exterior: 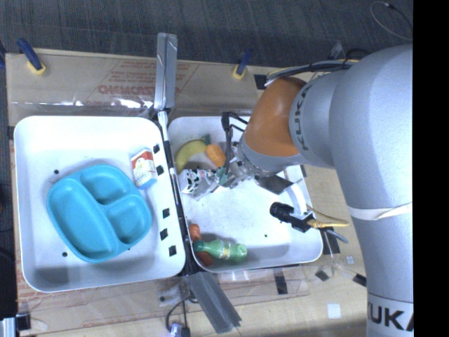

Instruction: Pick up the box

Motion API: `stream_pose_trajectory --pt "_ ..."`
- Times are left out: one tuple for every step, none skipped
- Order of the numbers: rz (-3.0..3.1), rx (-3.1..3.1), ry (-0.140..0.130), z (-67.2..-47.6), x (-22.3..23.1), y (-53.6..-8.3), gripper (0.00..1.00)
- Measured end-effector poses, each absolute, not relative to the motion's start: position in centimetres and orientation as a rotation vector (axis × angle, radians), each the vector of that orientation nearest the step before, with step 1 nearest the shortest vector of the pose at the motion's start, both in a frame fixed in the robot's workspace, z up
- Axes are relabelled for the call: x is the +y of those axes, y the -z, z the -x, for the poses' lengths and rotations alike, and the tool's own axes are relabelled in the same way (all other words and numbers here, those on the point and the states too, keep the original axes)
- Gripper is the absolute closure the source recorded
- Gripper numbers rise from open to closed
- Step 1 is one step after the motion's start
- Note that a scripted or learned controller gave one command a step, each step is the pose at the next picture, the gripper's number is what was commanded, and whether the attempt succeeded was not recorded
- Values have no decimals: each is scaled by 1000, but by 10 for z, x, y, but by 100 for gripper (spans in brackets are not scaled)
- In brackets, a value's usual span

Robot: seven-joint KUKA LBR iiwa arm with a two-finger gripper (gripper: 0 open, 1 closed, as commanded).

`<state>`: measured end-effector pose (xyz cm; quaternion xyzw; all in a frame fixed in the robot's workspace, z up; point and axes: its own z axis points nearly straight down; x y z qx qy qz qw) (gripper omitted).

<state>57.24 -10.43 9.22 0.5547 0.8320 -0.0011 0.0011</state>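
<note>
Bench (84, 76), two bins. Box (144, 168) sits in left bin (22, 209) against its 3 o'clock wall. Gripper (223, 177) is in right bin (245, 220), with the box apart at its 9 o'clock. Grip state: can't tell.

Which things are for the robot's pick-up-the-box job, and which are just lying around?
For the job:
box, in the left bin beside the plate
hand, over the right bin

Just lying about:
plate
banana
bottle
black-and-white thing by the hand
</note>
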Motion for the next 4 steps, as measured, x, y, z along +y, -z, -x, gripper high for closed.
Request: stream_pose_trajectory --pt "-1691 2650 1 -506 -144 -146 0" --pt "-1097 2945 0 -481 -112 -91 0" --pt "-1246 2885 0 -509 -129 -107 0" --pt "-888 3010 1 -478 -182 -221 0"
